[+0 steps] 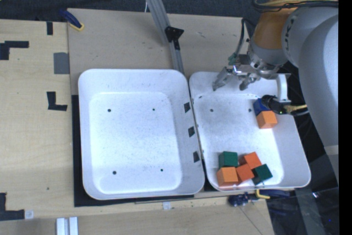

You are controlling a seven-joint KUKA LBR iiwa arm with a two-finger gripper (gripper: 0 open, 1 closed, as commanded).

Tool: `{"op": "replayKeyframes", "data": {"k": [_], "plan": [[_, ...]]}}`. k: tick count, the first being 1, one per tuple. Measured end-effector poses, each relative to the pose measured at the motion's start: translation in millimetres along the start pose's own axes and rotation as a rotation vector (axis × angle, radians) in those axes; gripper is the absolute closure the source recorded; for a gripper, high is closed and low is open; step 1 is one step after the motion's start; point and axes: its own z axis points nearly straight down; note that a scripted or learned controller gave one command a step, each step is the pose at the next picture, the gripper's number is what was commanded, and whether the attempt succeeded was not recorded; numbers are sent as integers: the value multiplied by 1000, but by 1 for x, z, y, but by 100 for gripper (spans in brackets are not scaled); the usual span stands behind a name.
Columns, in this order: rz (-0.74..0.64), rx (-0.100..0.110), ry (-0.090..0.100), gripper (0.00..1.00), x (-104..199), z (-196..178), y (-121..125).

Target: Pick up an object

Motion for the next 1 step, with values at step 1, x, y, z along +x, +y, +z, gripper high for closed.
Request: {"op": "replayKeyframes", "data": {"k": [1], "plan": [[-1,-1,0,0,1,45,-1]]}}
